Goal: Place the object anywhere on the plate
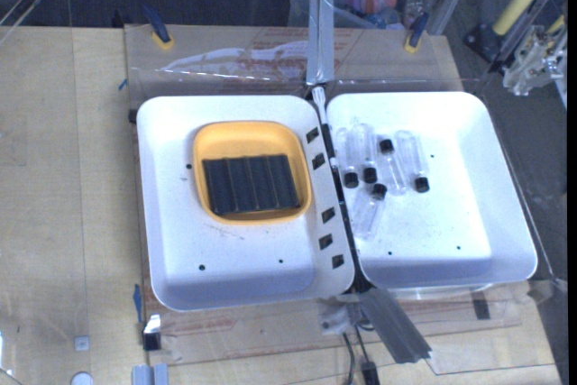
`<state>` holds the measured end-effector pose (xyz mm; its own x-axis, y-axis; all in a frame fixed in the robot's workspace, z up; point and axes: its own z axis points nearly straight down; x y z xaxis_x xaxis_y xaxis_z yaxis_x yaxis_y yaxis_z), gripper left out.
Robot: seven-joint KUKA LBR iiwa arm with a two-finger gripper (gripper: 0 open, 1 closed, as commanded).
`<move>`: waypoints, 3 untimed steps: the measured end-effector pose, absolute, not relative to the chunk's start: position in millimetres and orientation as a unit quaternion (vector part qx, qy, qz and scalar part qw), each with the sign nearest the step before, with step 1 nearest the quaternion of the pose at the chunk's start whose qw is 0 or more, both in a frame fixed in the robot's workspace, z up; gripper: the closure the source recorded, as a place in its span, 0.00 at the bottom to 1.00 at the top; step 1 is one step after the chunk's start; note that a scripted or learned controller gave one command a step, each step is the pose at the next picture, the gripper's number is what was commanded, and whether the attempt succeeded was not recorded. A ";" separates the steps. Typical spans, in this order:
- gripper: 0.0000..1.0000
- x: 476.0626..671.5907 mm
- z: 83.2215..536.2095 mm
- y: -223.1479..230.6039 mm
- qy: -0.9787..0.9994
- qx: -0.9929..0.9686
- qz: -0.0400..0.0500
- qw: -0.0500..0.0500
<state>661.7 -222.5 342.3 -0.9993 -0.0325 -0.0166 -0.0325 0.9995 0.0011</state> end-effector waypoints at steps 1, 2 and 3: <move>1.00 668.3 412.0 -221.8 0.989 -0.150 -0.001 0.006; 1.00 624.9 437.1 -223.3 0.947 -0.323 0.000 0.003; 0.00 624.8 437.1 -223.6 0.947 -0.322 0.000 0.003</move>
<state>624.8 -223.6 437.1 -0.7921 -0.6104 -0.0060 -0.6104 0.7921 -0.0018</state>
